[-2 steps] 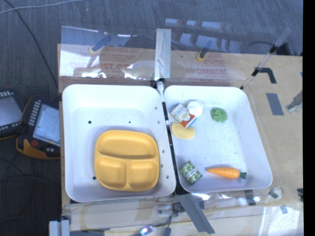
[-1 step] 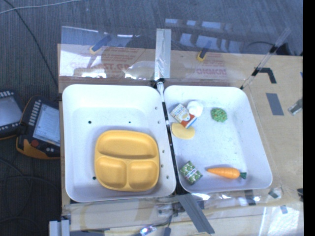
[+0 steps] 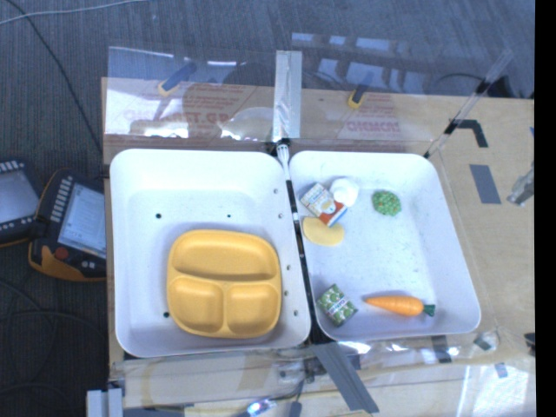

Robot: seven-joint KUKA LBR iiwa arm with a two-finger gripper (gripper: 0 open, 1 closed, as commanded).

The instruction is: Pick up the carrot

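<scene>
carrot (image 3: 395, 305) lies flat along the near wall of the right bin (image 3: 434, 233), green box (image 3: 335, 305) just beside its tip; jaw state: cannot tell. Risks: fingers clip the wall, or carrot rolls out of a shallow pinch

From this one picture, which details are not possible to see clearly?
- Small carton in the right bin, camera view: its print is too small to read.
- Green packet left of the carrot: label too small.
- White item: partly behind the carton, identity unclear.
- Handheld screen left of the bench: too blurred to read.
</scene>
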